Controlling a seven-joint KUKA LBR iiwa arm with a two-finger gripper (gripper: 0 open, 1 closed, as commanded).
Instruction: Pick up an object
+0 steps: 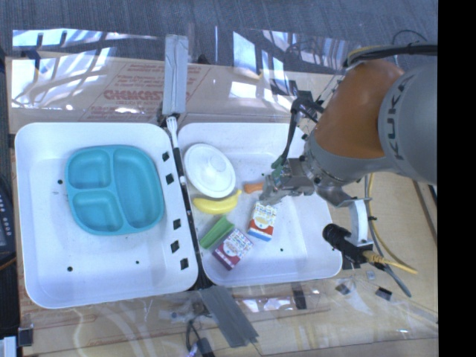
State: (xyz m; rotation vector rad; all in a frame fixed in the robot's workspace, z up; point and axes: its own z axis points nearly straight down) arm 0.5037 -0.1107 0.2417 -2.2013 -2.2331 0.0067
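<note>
My gripper (274,193) hangs over the right bin (312,262), just above a small white carton (262,221) with red and blue print. An orange piece (253,187) lies just left of the gripper. Further left are a white lidded bowl (210,169), a yellow banana (216,203), a green block (216,233) and a small dark red box (233,248). Nothing shows between the gripper and these objects as lifted.
The left bin (37,274) holds a turquoise divided plate (115,189). A black divider with clips (178,214) separates the two bins. The grey arm with its orange band (364,117) covers the right bin's far right side. Cables (372,255) lie at the right rim.
</note>
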